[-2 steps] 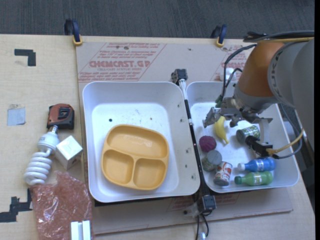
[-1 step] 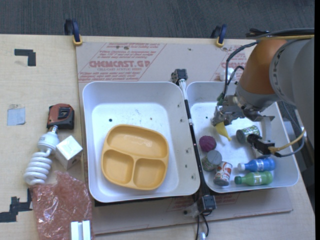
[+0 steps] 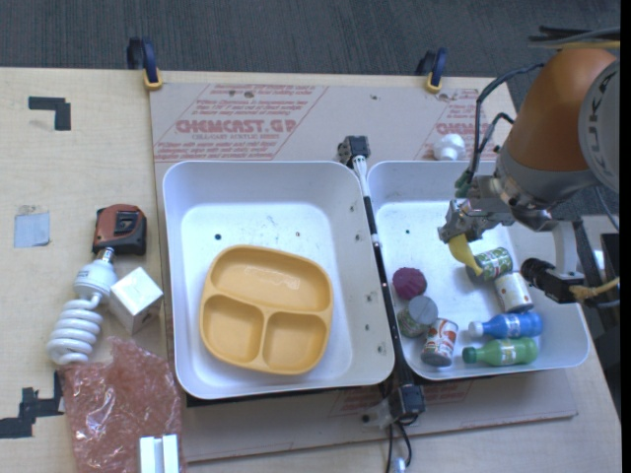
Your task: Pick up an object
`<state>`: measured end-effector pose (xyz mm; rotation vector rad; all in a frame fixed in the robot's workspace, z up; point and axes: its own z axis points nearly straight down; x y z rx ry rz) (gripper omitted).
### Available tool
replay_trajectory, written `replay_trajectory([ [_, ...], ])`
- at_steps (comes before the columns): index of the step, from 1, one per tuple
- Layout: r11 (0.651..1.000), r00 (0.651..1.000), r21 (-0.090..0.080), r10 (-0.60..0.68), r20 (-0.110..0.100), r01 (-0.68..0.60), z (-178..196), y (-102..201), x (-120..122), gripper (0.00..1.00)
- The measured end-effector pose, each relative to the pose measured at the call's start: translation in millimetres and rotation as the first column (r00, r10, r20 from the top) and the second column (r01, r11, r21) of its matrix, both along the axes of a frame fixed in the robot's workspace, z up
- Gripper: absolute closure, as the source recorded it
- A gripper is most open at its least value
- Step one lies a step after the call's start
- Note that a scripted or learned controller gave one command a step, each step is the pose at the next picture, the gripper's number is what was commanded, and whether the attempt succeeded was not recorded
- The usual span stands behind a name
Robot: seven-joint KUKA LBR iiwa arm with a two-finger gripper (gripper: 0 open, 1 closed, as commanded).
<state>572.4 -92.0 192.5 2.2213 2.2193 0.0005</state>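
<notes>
My gripper (image 3: 459, 231) hangs over the upper left part of the right bin (image 3: 394, 215), on the grey arm with the orange band. A curved yellow object (image 3: 461, 251) has its upper end between the fingertips, and the gripper is shut on it. Its lower end lies against a green can (image 3: 492, 262). Below them in the same bin are a small brown-and-white bottle (image 3: 513, 291), a blue bottle (image 3: 508, 325), a green bottle (image 3: 503, 353), a red-and-white can (image 3: 441, 343), a grey round piece (image 3: 422, 313) and a purple ball (image 3: 409, 283).
The left bin (image 3: 187, 205) holds a yellow divided tray (image 3: 264, 308). Left of the bins on the bench lie a tape measure (image 3: 119, 230), a spiral light bulb (image 3: 81, 313), a white cube (image 3: 136, 294) and a pink plastic bag (image 3: 113, 402). A black divider (image 3: 370, 225) separates the bins.
</notes>
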Motion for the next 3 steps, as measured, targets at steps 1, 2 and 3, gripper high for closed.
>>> replay_trajectory([
  [1, 1.000, 1.000, 0.000, 0.003, -0.001, -0.003, 0, 21, 49, 1.00],
  [2, 1.000, 1.000, 0.000, 0.003, -0.001, -0.003, 0, 30, 87, 1.00],
  [3, 1.000, 1.000, -0.002, 0.005, 0.000, -0.005, 10, 30, 87, 1.00],
])
